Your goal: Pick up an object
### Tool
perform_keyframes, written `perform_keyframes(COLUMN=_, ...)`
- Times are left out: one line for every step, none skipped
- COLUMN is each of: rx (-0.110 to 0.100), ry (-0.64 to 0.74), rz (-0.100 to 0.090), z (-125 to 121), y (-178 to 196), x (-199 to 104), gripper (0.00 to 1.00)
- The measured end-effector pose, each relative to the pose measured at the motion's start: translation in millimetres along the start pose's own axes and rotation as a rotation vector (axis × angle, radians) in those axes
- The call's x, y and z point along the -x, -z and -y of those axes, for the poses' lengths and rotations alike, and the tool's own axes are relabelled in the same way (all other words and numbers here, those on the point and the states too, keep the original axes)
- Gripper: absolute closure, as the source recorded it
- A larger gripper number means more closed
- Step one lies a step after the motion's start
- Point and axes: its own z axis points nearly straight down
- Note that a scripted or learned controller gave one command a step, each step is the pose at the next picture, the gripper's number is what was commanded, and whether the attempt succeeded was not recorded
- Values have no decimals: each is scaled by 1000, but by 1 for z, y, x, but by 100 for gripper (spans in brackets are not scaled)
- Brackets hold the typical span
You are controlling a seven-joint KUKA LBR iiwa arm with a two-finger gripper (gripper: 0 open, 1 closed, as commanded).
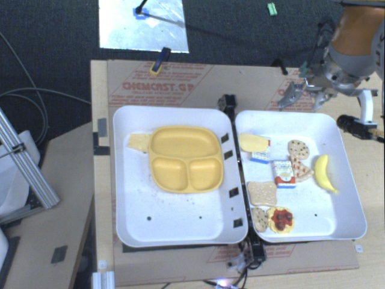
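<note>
1. Above the right bin's (346, 161) far rim, the gripper (299, 93) hovers; its finger spread cannot be told.
2. Banana (325, 173), bread slice (262, 192) and cheese wedge (254, 142) lie in that bin.
3. Left bin (129, 215) holds a yellow tray (184, 159).

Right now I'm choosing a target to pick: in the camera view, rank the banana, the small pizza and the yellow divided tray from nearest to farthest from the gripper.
1. Banana, at the right bin's right side, below the gripper.
2. Small pizza, at the right bin's front edge.
3. Yellow divided tray, across in the left bin.
</note>
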Motion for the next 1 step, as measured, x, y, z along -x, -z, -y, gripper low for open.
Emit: perform_keyframes(rx=-16, ry=-6, rz=-3, z=82, y=-105, x=19, gripper=0)
